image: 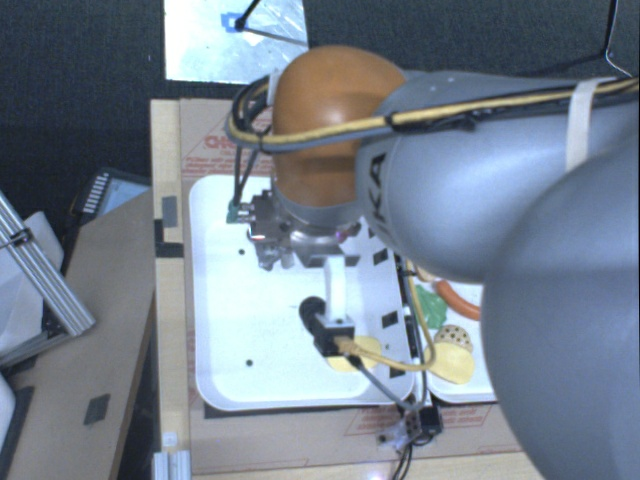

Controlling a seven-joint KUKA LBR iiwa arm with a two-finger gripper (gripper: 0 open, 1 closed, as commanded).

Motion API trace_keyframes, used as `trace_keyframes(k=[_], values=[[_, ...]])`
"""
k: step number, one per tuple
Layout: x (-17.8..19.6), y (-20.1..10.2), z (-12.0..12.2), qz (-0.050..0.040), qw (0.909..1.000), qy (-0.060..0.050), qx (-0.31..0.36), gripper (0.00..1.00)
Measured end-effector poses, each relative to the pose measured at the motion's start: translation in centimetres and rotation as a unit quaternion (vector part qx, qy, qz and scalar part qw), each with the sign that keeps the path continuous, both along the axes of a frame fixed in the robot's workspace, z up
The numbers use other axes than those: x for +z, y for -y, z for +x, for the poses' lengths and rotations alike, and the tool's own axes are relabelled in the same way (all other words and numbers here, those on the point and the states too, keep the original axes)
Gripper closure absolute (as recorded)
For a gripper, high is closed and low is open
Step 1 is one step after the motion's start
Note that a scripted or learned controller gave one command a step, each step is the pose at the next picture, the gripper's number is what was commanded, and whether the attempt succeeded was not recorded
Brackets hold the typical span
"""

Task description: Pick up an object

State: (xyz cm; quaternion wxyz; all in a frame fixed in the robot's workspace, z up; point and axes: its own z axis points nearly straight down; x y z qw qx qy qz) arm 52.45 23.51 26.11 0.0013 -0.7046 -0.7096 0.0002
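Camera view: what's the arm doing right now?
The grey arm reaches in from the right, and its claw hangs low over the left bin, near the middle. I can't tell whether it has hold of anything. The right bin is mostly hidden under the arm. An orange piece, a green piece and a yellow piece lie at its left side.

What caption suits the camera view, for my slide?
Grey KUKA arm with orange band reaches over the left white bin; small colourful items lie in the right bin.
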Motion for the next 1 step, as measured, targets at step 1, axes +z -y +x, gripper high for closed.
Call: trace_keyframes(k=[1], values=[[0.47, 0.0, -3.97, -0.0002, 1.0, 0.0, 0.0, 1.0]])
